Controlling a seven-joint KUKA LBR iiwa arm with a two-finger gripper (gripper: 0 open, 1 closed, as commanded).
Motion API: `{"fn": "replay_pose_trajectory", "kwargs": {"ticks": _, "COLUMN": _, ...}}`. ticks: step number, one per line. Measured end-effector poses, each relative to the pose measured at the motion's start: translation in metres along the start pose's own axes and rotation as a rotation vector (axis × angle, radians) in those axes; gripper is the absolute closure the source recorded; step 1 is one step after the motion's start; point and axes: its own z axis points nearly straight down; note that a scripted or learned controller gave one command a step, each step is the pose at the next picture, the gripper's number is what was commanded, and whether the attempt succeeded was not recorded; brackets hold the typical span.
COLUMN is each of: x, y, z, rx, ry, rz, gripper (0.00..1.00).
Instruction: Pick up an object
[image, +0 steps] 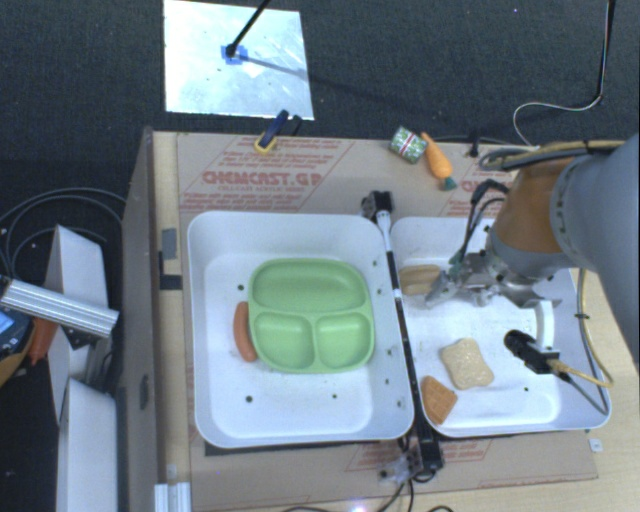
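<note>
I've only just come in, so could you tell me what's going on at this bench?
The grey arm has reached into the right bin, with its end effector low near a tan food piece by the divider. A bread-like piece and an orange wedge lie nearer the front. The left bin holds a green divided plate with a toy sausage beside it.

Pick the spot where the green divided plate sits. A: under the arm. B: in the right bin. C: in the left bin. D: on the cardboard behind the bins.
C: the green divided plate lies inside the left bin, with a sausage beside it.
</note>
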Motion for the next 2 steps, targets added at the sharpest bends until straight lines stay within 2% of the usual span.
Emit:
{"fn": "replay_pose_trajectory", "kwargs": {"ticks": 1, "x": -0.014, "y": 0.053, "z": 0.001, "rx": 0.004, "ry": 0.0, "rz": -0.001, "gripper": 0.0}}
{"fn": "replay_pose_trajectory", "kwargs": {"ticks": 2, "x": -0.058, "y": 0.049, "z": -0.001, "rx": 0.0, "ry": -0.002, "rz": 0.002, "gripper": 0.0}}
